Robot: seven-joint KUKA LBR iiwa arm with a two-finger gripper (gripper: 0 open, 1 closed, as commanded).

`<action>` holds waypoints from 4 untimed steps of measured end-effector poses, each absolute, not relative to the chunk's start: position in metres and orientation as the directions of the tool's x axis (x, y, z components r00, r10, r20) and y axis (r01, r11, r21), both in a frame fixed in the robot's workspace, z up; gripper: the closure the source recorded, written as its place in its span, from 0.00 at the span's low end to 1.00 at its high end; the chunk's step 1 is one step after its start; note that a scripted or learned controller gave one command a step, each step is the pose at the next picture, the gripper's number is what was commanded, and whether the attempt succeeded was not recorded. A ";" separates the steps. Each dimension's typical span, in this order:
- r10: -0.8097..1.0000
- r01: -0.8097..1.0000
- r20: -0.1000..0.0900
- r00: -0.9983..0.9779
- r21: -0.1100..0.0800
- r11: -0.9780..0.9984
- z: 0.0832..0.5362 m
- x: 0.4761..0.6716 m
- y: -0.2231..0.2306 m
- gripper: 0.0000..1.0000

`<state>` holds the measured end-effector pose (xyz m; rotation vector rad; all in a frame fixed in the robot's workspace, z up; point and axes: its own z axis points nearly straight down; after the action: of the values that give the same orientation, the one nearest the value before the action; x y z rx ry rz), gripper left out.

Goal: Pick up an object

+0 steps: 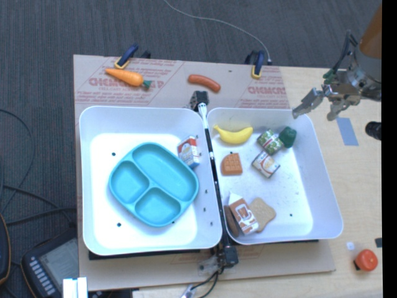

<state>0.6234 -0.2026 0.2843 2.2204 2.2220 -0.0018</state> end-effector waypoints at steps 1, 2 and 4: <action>1.000 1.000 0.001 -0.001 -0.005 0.001 0.161 0.649 -0.183 0.00; 1.000 1.000 -0.003 -0.001 0.005 0.001 0.088 0.630 -0.152 0.00; 1.000 1.000 0.001 -0.003 0.003 0.003 0.186 0.669 -0.055 1.00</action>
<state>0.6692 -0.0553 0.1858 2.2166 2.2237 0.0043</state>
